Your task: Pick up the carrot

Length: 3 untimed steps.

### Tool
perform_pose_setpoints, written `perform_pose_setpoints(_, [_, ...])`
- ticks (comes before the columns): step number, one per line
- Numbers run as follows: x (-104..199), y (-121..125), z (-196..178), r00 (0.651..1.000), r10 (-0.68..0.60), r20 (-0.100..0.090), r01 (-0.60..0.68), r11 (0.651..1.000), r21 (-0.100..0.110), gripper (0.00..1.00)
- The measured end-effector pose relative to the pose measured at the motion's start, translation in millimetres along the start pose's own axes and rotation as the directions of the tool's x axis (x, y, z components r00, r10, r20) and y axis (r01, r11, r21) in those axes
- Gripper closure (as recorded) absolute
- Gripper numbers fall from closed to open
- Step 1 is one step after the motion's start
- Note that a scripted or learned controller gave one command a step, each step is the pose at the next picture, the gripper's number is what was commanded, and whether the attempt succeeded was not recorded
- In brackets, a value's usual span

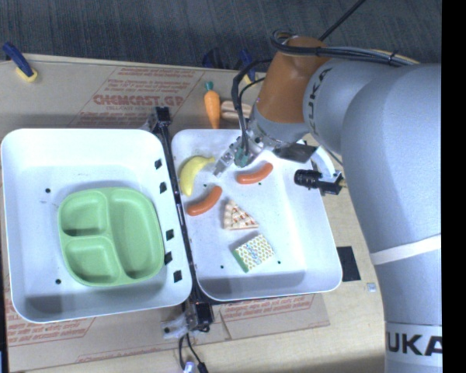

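Where the arm [373,154] reaches in from the right, its orange-banded wrist tilts down over the right bin [311,274]; gripper [237,158] low between banana [191,171] and sausage [254,175], jaw state cannot be told. Carrot [211,107]: outside the bin, on cardboard behind its far rim.

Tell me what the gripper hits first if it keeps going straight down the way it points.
Probably the floor of the right bin, between the banana and a sausage. The gripper hangs there, away from the carrot; depth is hard to judge.

A green divided plate [109,235] lies in the left bin [15,208]; banana [190,173] and two sausages [204,201] in the right.
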<state>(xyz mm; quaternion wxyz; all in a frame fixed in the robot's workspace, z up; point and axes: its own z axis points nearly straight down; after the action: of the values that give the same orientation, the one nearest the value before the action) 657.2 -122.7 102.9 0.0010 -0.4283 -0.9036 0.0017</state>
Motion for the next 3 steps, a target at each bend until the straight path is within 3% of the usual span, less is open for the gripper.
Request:
perform_pose_setpoints(1, [72.7, 5.8, -90.2, 1.0, 0.017, 0.001, -0.017, 1.0, -0.003, 1.0])
perform_pose_setpoints(2, [134.4, 10.9, -204.6, 0.977, 0.214, 0.0, -0.214, 0.977, -0.003, 1.0])
perform_pose_setpoints(3, [169.6, 38.1, -145.0, 0.999, 0.044, -0.001, -0.044, 0.999, -0.001, 1.0])
